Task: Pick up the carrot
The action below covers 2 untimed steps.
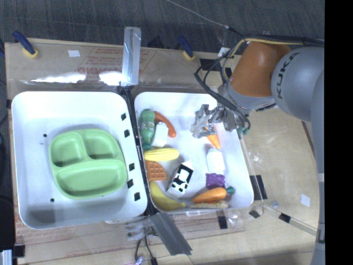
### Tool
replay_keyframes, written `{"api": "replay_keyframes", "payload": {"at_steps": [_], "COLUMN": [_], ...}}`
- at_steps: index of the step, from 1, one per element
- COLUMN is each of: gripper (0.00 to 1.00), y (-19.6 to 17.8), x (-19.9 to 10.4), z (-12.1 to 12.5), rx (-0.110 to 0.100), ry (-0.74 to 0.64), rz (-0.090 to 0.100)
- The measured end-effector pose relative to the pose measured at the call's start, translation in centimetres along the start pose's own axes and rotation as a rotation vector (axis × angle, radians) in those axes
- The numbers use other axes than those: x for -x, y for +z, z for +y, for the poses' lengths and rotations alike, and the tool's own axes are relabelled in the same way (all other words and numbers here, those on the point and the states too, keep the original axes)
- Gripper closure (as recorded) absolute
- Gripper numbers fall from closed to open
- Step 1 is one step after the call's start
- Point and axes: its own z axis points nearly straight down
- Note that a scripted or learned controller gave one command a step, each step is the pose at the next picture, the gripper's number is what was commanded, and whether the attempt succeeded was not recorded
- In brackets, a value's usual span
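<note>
The carrot [211, 195], orange with a green leafy end, lies flat near the front wall of the right bin [242, 164], between a purple piece [215, 180] and the bin's front edge. My gripper [206, 125] hangs over the back right part of that bin, well behind the carrot and apart from it. A small orange cone-shaped piece [213, 141] sits just below the gripper's tip; whether it touches the gripper is unclear.
The right bin also holds a green cucumber [147, 127], a red-orange pepper [166, 123], corn [161, 154], a waffle [156, 171], a banana [164, 201], a black-and-white cube [181, 179] and a white bottle [215, 160]. A green divided plate [86, 163] lies in the left bin [27, 148].
</note>
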Motion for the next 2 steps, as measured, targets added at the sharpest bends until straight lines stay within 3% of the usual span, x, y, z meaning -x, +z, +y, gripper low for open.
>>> {"api": "replay_keyframes", "payload": {"at_steps": [1, 2], "gripper": [1.0, 1.0], "y": [3.5, -2.4], "x": [-6.3, -1.1], "z": [-0.2, -0.4], "rx": [0.008, 0.003], "ry": [-0.252, -0.009], "rz": [0.017, 0.011]}}
